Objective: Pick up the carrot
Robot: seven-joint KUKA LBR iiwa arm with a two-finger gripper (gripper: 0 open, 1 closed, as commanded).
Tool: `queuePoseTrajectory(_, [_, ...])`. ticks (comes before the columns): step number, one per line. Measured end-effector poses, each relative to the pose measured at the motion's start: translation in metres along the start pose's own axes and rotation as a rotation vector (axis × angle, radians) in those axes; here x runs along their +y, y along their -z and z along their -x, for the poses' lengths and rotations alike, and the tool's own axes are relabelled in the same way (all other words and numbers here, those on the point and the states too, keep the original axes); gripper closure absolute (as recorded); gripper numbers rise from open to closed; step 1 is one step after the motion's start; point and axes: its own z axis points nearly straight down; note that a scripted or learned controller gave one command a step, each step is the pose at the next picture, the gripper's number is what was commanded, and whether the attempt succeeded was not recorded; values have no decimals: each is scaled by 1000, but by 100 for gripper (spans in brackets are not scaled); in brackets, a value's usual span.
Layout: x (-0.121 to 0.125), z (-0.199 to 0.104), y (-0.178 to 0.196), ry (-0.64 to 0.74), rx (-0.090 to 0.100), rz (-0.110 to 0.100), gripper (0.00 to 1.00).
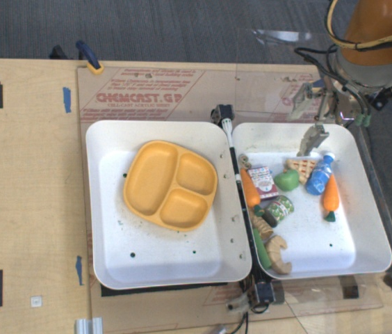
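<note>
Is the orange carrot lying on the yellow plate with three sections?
No, the orange carrot lies in the right white bin beside a blue bottle, while the yellow divided plate sits in the left white bin.

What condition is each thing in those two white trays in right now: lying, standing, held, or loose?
carrot: lying loose in the right bin, beside the blue bottle.
blue bottle: lying on its side, loose.
yellow divided plate: flat in the left bin, nothing on it.
end effector: hanging above the right bin's far edge, holding nothing.

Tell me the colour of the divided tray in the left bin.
Yellow-orange all over, plain, with three compartments. The tray shows clearly in the camera view.
</note>
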Motion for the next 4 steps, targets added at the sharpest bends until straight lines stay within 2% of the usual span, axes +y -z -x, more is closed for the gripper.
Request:
queuePoseTrajectory(1, [-59,4,-135,150,-1,-1,0])
queuePoseTrajectory(2, [-108,-86,-142,132,0,5,0])
queuePoseTrajectory(3, [-110,-129,-141,215,-3,0,0])
queuePoseTrajectory(4, [-109,-165,-140,241,-4,-1,0])
